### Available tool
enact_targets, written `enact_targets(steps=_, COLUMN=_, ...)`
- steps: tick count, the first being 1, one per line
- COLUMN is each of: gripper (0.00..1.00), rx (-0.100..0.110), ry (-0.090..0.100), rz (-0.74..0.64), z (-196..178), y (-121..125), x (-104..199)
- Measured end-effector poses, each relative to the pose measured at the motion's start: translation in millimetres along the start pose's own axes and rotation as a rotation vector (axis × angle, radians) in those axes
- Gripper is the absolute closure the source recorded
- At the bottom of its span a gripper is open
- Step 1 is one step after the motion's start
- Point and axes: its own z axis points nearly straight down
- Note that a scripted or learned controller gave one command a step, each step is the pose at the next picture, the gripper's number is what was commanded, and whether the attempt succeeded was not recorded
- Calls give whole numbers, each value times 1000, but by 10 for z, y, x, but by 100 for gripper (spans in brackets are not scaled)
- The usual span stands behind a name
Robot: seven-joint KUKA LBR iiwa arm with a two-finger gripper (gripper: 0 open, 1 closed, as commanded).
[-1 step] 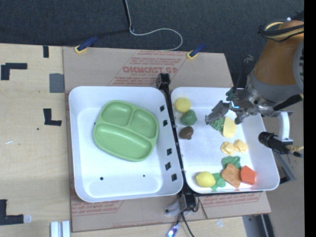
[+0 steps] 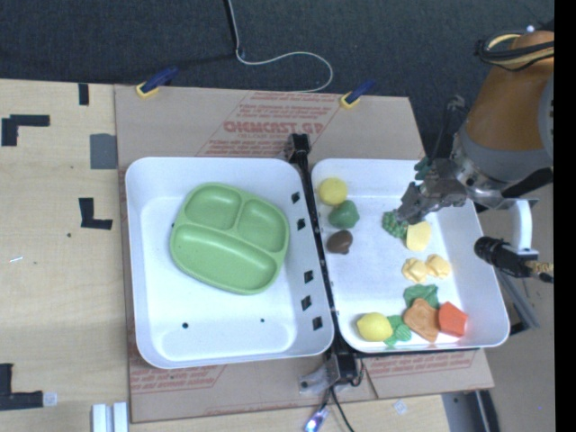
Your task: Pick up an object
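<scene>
The right bin [image 2: 468, 241] holds several toy foods. A yellow ball [image 2: 333, 190], a green round piece [image 2: 343, 213] and a brown piece [image 2: 339, 240] lie along its left side. My gripper [image 2: 411, 207] hangs low over the bin's upper right, right by a dark green piece [image 2: 392, 224] and a pale yellow piece [image 2: 418, 237]. I see nothing lifted in it. Below lie pale yellow bits [image 2: 426, 268], a green leafy piece [image 2: 420, 293], an orange piece [image 2: 420, 318], a red block [image 2: 452, 319] and a yellow lemon [image 2: 373, 326].
The left bin [image 2: 148, 268] holds a green divided plate [image 2: 229, 237]. A black divider [image 2: 310, 232] runs between the bins. The arm's grey and orange body [image 2: 508, 115] fills the upper right. A cable [image 2: 270, 61] lies beyond the bins.
</scene>
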Motion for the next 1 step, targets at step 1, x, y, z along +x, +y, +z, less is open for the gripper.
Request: enact_targets(steps=1, gripper=100, rx=-21, ry=-1, rz=-4, z=-1813, y=-38, x=477)
